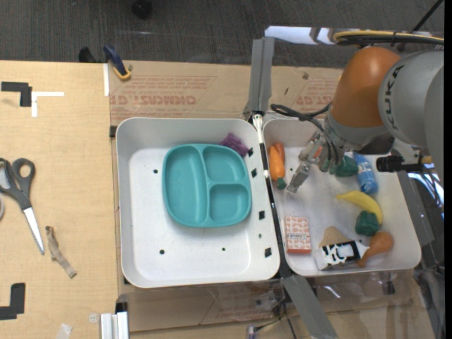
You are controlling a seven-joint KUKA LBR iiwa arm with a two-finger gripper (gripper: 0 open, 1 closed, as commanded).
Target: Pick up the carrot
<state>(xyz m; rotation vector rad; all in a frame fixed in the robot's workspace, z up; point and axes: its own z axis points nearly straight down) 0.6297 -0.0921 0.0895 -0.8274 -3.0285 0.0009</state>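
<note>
Against the left wall of the right bin (406, 260), just right of the frame's centre, you can see the carrot (277, 161): a short, smooth orange piece lying lengthwise with a small green end toward the bottom. Look just to its right and you find the gripper (302, 173), slanting down from the grey arm (402, 97) with its orange band; its two thin metal fingers stand slightly apart with nothing between them, their tips near the carrot's lower end but not touching it. Around it in that same bin you have a dark green lump (346, 167) partly under the wrist, a blue bottle-like piece (365, 175), a curved yellow banana (361, 203), another green rounded item (367, 222), an orange-brown pear-shaped toy (376, 246), a small black-and-white box (340, 253) and a flat red-patterned packet (297, 233). To the left, the other white bin (134, 210) holds a teal plate (207, 185) with three compartments and rounded corners, and a purple scrap (236, 144) sits at its upper right edge. Far left in the frame, scissors (22, 196) lie on the pale wooden bench (56, 140).
</note>
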